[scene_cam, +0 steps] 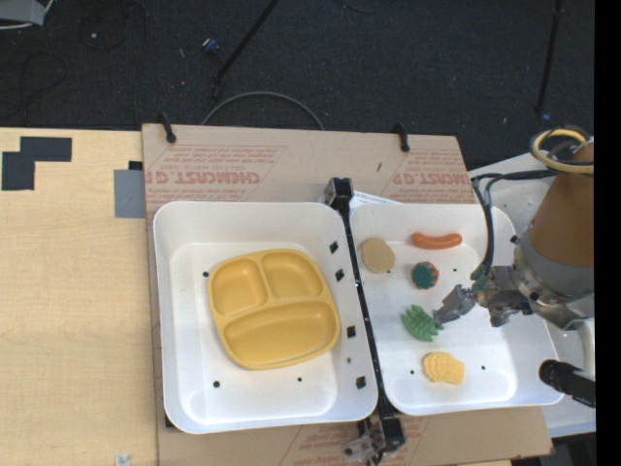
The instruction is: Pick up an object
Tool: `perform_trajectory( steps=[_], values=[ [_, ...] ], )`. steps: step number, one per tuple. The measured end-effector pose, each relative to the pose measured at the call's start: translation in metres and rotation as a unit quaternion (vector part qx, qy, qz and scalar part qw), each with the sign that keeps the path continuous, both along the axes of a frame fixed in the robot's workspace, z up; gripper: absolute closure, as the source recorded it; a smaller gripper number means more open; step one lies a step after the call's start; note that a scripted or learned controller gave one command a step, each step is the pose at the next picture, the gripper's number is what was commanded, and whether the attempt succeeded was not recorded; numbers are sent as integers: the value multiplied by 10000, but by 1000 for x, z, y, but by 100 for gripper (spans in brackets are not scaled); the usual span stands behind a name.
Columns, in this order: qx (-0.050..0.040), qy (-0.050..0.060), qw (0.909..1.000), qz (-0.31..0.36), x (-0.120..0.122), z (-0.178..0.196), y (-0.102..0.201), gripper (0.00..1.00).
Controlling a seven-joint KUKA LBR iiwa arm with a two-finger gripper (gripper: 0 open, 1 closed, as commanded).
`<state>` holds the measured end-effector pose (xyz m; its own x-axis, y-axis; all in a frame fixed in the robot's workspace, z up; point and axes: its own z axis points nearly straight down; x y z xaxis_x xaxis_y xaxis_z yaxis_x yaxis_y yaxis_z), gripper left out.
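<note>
The right bin [505, 377] holds several small items. An orange sausage [437, 241] lies near the back and a tan round cookie [377, 255] sits at the left wall. A dark green round piece [424, 276] is in the middle, with a green leafy piece [420, 321] below it. A yellow corn-like piece [442, 367] lies toward the front. My gripper [464, 299] reaches in from the right, low over the bin. It sits just right of the leafy piece and below-right of the dark green piece. Nothing shows in its grasp.
The left bin [184, 260] holds a yellow divided plate [275, 307]. A black divider [354, 299] runs between the bins. The arm's grey body with its orange band [568, 221] stands over the right bin's right edge. Cardboard lies under both bins.
</note>
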<state>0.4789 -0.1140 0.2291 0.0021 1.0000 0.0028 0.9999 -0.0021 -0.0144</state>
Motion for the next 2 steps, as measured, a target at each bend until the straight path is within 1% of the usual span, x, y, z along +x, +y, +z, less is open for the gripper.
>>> perform_trajectory(
  steps=[1, 2],
  values=[
    [-7, -50, 10000, 11, 2, 5, 0, 0],
    [-2, -29, 10000, 10, 4, -40, 2, 0]
  ],
)
